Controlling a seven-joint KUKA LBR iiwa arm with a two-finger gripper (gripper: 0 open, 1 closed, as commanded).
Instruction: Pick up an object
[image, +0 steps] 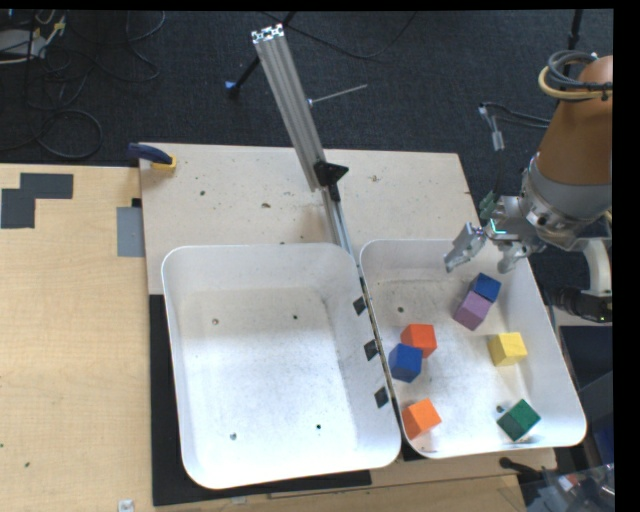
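White bins: two shallow ones side by side on the bench; the left bin (200, 290) carries no blocks, the right bin (560, 350) carries all seven, so my work is on that side.
Gripper: mine (487, 252) hangs over the far edge of the right bin, fingers spread apart with nothing between them; I judge this a ready stance for coming down over a block.
Nearest blocks: a blue block (486, 287) and a purple block (472, 309) lie just below my fingers, near the far right part of the bin and touching or nearly so; which, I cannot tell.
Likely target: the blue one, being closest under me; a judgement only.
Risk: its purple neighbour crowds one side, so a finger could land on it or push both aside.
Others: yellow block (508, 347) near the right wall, standing free; green block (519, 419) in the near right corner; orange block (420, 338) touching a second blue block (405, 361) by the left wall; another orange block (422, 415) near the near left corner.
Easier pick: the yellow block, well apart from the rest.
Progress: nothing lifted yet.
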